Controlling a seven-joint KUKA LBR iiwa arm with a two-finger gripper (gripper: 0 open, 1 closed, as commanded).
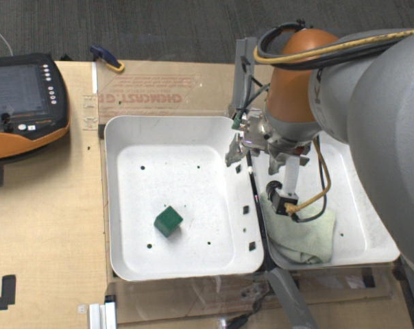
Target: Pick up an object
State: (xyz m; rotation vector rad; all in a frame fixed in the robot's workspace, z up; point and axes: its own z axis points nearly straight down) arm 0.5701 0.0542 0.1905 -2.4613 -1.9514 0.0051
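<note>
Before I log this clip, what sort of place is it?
Probably a robotics lab bench: an industrial arm reaches over two white bins, one holding a green block, the other a pale cloth, and a teach pendant lies on the bench at the view's left.

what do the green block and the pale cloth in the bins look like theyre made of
Green block: something rigid, perhaps plastic, painted wood or dense foam; the view leaves that open. Flat faces, crisp edges and an even matte colour with no glare.
Pale cloth: soft woven fabric, possibly a towel or rag. It lies crumpled, with folds and limp edges, and has a dull, slightly greenish-white finish.
</note>
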